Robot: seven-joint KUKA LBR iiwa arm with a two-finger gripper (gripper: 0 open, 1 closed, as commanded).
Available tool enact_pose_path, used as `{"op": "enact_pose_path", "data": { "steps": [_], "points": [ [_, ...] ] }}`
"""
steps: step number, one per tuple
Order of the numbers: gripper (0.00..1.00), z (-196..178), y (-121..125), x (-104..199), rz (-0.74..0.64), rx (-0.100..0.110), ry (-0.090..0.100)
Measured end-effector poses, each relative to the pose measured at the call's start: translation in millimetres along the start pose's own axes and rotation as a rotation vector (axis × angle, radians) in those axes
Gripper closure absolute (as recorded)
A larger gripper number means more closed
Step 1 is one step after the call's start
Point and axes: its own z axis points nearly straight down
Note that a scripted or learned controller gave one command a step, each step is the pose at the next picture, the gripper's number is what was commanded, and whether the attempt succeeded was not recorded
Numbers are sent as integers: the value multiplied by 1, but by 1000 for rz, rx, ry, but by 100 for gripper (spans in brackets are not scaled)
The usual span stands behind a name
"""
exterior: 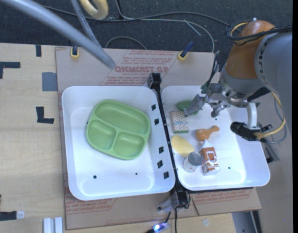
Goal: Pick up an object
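One green object point(184, 104) beside pincer point(203, 108)

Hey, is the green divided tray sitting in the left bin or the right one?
In the left bin. The green divided tray lies flat on the left bin's white floor, across the divider from the right bin.
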Motion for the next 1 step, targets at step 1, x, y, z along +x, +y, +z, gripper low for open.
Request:
{"op": "enact_pose_path", "data": {
  "steps": [1],
  "points": [
    [0,-9,3,0,-3,-14,-1]
  ]
}}
